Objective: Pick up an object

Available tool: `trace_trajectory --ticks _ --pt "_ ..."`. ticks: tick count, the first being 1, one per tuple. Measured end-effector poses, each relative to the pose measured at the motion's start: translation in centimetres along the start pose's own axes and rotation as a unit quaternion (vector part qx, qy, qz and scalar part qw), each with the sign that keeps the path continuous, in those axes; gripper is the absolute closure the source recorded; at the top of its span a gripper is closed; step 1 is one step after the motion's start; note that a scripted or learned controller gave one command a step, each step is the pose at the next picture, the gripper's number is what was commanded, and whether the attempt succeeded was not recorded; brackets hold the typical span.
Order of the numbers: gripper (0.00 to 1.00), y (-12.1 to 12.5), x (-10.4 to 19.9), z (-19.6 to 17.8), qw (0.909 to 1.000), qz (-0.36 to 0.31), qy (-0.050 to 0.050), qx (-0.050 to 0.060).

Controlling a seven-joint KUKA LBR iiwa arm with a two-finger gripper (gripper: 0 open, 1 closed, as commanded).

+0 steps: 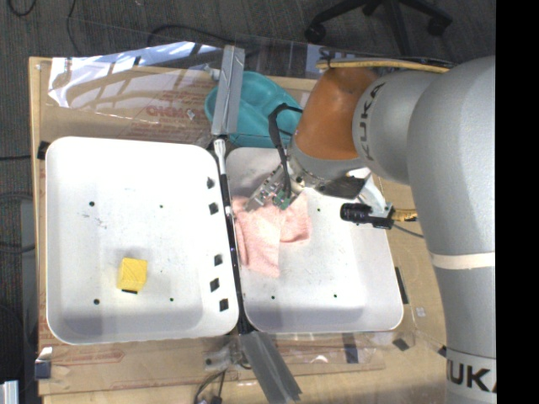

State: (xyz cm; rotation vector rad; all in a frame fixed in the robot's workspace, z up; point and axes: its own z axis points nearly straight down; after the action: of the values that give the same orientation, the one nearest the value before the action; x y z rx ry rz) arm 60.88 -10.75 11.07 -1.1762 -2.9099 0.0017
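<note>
A pink cloth (263, 232) lies crumpled in the right bin (337, 301), against its left wall. A small yellow block (132, 274) rests in the left bin (126, 183), toward its front left. My gripper (276, 194) reaches down at the cloth's upper edge, in the back left part of the right bin. The wrist and the orange band above it cover most of the gripper.
A teal object (248, 108) lies behind the bins, partly under the arm. Clear plastic sheeting (126, 82) covers the bench at the back left. A metal divider (226, 225) runs between the two bins. The grey arm covers the right side.
</note>
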Motion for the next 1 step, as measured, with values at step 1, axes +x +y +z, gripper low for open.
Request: trace_trajectory --ticks 1 --pt "1.0 4.33 -1.44 -8.28 0.9999 -0.016 -0.002 -0.001"
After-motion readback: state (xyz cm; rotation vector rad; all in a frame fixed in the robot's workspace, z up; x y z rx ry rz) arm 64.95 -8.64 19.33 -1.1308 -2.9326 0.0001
